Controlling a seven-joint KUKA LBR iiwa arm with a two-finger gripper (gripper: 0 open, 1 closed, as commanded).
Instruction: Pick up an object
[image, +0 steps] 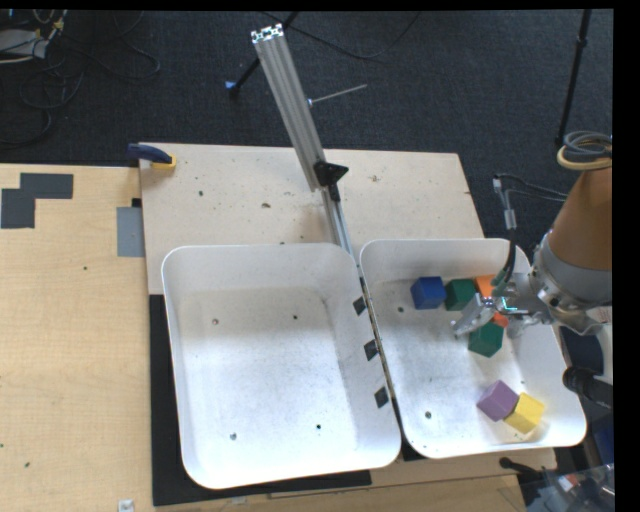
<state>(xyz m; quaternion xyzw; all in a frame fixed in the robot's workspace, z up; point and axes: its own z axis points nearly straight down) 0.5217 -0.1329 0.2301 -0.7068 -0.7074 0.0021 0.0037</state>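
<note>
In the right bin (440, 440) lie several small blocks. A blue cube (428, 292), a dark green cube (460, 294) and an orange block (485, 286) sit in a row near the far wall. My gripper (481, 319) reaches in from the right, low over the bin's middle right. Right under its tip, touching or nearly touching, lies another dark green block (486, 342). A purple cube (497, 400) and a yellow cube (527, 413) lie side by side near the front right corner.
The left bin (200, 290) stands beside the right one, parted by a ridge with black clips (369, 349). A slanted aluminium bar (295, 110) rises from the far side. The grey and orange arm (585, 240) hangs over the right rim.
</note>
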